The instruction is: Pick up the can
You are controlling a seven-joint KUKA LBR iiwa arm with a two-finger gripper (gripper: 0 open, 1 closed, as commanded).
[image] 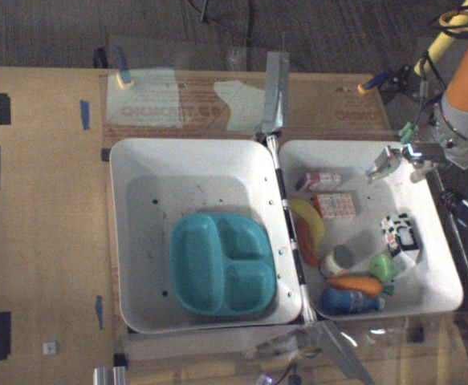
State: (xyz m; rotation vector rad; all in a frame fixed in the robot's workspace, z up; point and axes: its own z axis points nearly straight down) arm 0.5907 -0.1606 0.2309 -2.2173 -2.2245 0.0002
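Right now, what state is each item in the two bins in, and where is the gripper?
Can: upright in the right bin, untouched.
Banana: lying flat along the bin's left wall.
Carrot: lying flat, beside the can.
Blue bottle: lying on its side.
Teal tray: flat in the left bin.
Gripper: above the right bin's far edge, holding nothing.

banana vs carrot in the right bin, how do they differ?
Colour: the banana is yellow, the carrot is orange with a green top. Pose: the banana curves top to bottom along the bin's left wall, the carrot lies crosswise near the front. Neighbours: the banana sits beside a red item, the carrot just above a blue one. Both lie flat in the right bin, away from the gripper.
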